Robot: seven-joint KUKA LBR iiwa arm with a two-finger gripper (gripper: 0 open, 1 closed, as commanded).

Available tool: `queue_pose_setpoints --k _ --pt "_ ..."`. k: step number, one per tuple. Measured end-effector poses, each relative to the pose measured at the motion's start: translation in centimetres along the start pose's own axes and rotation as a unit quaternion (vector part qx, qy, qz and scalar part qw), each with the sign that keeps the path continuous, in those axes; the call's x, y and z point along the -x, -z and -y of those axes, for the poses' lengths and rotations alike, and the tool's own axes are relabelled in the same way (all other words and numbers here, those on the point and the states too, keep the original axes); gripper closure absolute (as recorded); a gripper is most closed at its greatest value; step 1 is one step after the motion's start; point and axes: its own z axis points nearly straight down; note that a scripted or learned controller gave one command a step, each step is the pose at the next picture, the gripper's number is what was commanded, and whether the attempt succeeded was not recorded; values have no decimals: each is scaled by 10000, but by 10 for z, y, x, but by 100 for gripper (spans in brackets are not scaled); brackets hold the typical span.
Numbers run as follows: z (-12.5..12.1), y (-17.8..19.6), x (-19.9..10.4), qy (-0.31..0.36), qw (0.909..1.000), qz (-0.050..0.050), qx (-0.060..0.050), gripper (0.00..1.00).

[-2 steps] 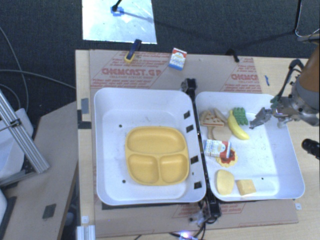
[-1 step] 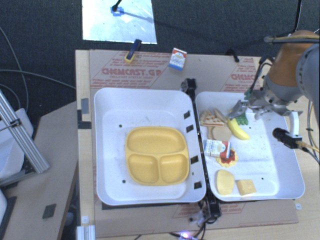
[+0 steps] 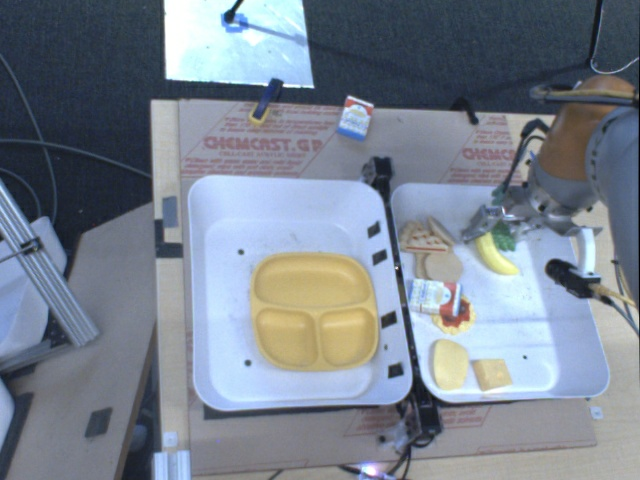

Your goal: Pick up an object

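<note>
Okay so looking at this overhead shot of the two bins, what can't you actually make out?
- Gripper: too small and blurred in the camera view to tell whether it grips anything.
- Banana: its upper end is covered by the gripper, so contact is unclear.
- Small carton in the right bin: print too small to read.
- Arm: cut off by the right edge.
- Box behind the bins: label blurred.
</note>
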Motion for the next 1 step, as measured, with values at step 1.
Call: queue_pose_setpoints --k 1 --pt "0 13 -1 19 10000 3 8 100"
